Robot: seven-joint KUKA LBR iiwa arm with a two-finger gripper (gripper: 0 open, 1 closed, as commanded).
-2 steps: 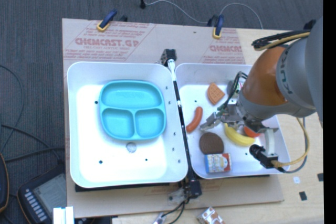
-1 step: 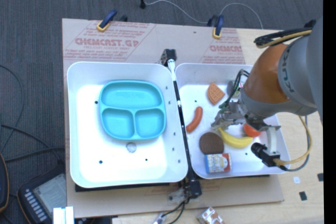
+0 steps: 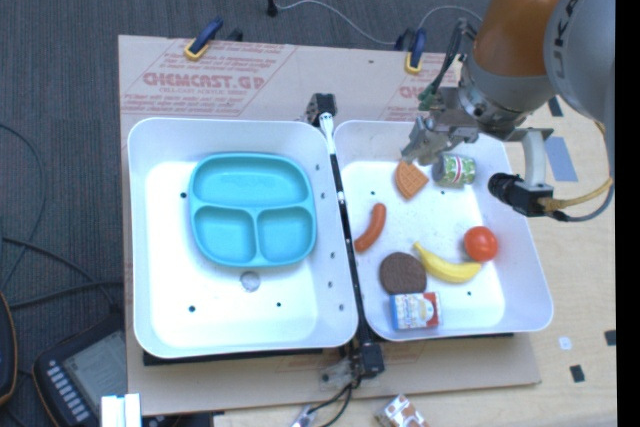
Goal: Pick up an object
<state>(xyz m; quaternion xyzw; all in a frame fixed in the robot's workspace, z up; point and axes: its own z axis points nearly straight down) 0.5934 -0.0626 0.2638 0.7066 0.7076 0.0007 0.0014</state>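
Currently I see the pincer in the right bin, just above the waffle piece beside the small can; I cannot tell its state.

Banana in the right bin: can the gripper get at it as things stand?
Probably yes. The banana lies exposed from above, though the tomato and brown cookie crowd its ends.

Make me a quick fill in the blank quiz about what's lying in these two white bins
1. The blue divided tray lies in the ____ bin as the camera sees it.
2. The banana touches a round red ____.
3. The claw hovers over the ____ bin, near the small can.
4. The long red sausage lies to the ____ of the brown cookie.

Missing words: left; tomato; right; upper left
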